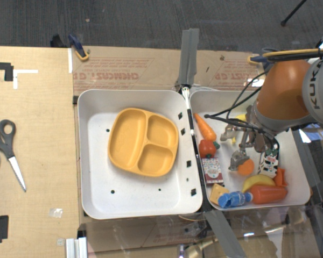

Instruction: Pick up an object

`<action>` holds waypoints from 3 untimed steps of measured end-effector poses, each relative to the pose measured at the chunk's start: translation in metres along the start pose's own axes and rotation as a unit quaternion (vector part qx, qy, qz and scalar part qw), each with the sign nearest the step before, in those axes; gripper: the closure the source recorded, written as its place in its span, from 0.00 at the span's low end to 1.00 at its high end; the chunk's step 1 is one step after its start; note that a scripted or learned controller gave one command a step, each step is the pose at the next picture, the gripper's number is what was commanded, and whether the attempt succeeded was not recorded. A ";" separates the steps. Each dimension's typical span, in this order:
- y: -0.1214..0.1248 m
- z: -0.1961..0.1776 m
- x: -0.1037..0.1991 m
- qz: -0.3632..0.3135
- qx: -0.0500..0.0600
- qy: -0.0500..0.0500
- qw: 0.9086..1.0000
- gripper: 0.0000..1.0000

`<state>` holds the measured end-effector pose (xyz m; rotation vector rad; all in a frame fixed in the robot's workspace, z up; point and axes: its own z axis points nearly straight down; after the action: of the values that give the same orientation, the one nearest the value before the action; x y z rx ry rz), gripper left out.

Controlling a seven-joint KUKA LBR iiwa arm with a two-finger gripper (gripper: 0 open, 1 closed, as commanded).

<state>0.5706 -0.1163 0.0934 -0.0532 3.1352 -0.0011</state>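
My gripper (240, 157) hangs low in the right bin (299, 160), just left of and touching or nearly touching an orange ball (247, 167). A cow-patterned carton (268, 164) stands right beside the ball. In front lie a yellow banana (258, 182), a red-orange sausage (267, 194), a blue bottle (233, 199) and a cheese wedge (219, 191). To the left are a carrot (204, 126), a red pepper (207, 148) and a small printed packet (211, 170). The arm's orange band (282, 93) covers the bin's back right.
The left bin (91, 160) holds a yellow divided plate (142, 142). Scissors (8, 150) lie on the wooden bench at far left. Cardboard (129, 71) and a blue clamp (78, 47) sit behind the bins. Cables (231, 114) trail from the wrist.
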 end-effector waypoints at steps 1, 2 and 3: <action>-0.025 0.001 0.068 -0.016 0.000 0.002 1.000 0.00; 0.004 0.001 0.020 0.063 0.000 0.001 0.998 0.00; -0.003 0.002 0.048 0.056 0.000 0.003 0.998 0.00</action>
<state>0.5223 -0.1214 0.0915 0.1239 3.1387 -0.0001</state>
